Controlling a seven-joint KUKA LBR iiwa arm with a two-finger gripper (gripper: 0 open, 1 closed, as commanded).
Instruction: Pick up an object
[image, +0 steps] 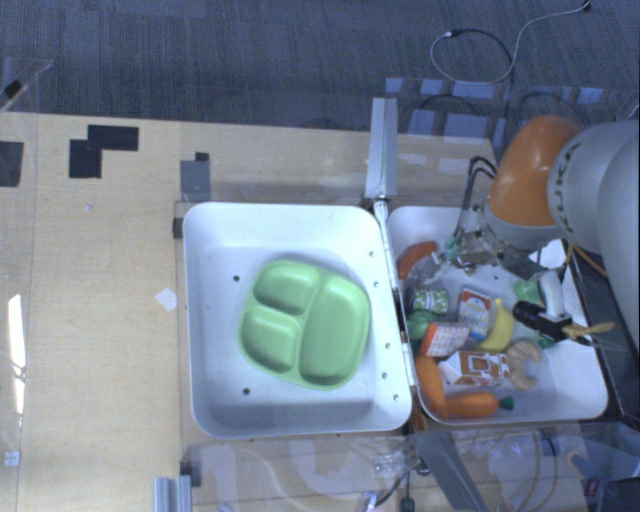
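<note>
Arm (560, 190) over right bin (590, 400) at 12 o'clock — jaws' state can't tell — drop straight onto one item, avoid clutter

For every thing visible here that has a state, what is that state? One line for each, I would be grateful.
green divided plate: flat in the left bin, right side up, nothing on it.
right bin: crowded with small items piled together.
orange carrot: lying on its side at the near edge of the right bin.
green can: lying on its side.
hand: low over the far end of the right bin.
</note>
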